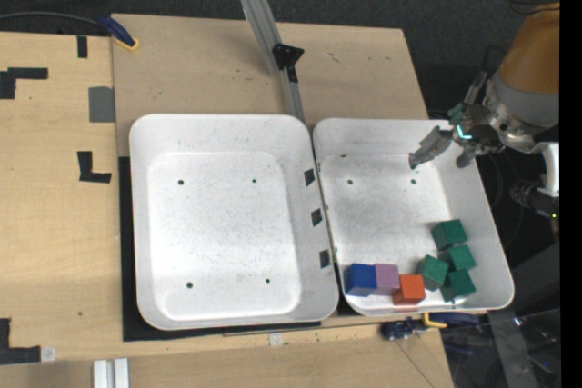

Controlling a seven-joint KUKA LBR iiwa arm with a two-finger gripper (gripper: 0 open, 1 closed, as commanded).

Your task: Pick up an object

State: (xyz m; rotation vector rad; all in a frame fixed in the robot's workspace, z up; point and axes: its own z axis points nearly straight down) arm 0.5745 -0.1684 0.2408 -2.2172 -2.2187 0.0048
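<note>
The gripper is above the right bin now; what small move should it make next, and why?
Probably it should travel toward the near right corner of the right bin and lower there. The gripper hangs over bare floor at the far side, while the green blocks, orange block, purple block and blue block lie clustered there.

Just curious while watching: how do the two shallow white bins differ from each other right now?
The right white bin holds small blocks: a blue block, a purple block, an orange block and green blocks, all gathered at its near edge; the left white bin shows just its speckled floor. The gripper hangs over the right bin, not the left. Both are shallow, white and round-cornered.
</note>
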